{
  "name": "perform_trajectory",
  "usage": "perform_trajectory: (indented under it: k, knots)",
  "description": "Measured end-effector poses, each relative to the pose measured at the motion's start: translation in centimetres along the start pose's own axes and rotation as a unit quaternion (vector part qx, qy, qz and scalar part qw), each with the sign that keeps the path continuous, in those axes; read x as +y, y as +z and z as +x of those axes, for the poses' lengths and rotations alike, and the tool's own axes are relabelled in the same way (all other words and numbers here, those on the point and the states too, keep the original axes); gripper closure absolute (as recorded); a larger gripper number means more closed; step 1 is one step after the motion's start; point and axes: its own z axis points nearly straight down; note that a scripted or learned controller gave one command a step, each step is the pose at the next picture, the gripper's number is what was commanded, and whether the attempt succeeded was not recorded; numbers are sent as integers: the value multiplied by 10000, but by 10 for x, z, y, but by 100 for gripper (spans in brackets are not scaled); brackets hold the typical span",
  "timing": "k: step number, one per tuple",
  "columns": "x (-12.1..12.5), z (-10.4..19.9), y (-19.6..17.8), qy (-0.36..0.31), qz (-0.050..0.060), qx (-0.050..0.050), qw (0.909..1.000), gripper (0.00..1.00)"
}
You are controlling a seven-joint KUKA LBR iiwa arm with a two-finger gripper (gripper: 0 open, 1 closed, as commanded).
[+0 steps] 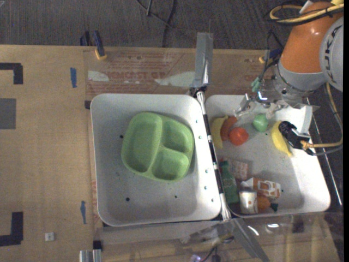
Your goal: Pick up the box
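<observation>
**Box crowded at the bin's near edge**

On the bench, the right bin (319, 192) is cluttered. The box (266, 188) lies near its front edge, touching neighbouring items. The gripper (260, 105), finger state indiscernible, hangs well apart above fruit; a neighbour could be seized instead.

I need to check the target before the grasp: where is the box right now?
The box lies in the right bin, near its front edge, next to a white cup and a green packet, well below the gripper.
</observation>
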Motion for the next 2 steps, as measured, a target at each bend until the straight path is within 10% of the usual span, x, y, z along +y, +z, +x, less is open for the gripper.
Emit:
perform_trajectory:
  k: [1,2]
  knots:
    - [-6,-38,17,608,8,1,9981,0]
    - [-36,-22,113,-321,-47,-6,9995,0]
